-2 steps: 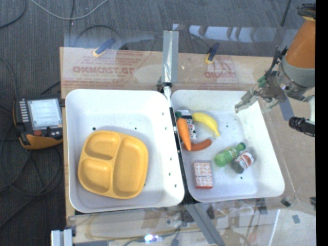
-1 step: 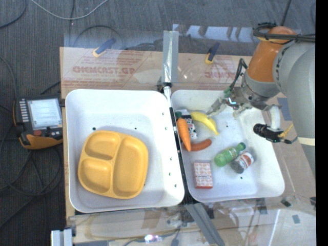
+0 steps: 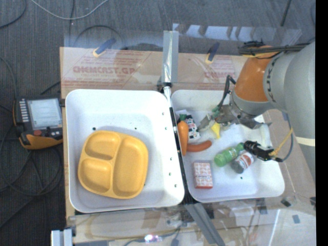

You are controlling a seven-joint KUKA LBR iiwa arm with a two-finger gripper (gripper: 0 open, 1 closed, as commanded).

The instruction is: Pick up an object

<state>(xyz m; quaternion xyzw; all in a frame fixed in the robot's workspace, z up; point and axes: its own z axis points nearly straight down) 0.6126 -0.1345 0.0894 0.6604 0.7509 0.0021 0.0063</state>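
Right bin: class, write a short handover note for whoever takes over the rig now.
Tool: low in the right bin, by a yellow piece; whether it grips anything cannot be judged.
Right bin: carrot, sausage, green bottle, small can, red box.
Left bin: yellow divided plate.
Done: no lift seen.
Left: grasp one object, raise it.

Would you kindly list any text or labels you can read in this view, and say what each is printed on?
Red lettering on the cardboard sheet: blurred, not readable.
Print on the small red box: too small to read.
Label on the can: too small to read.
Screen of the handheld pendant: washed out, nothing legible.
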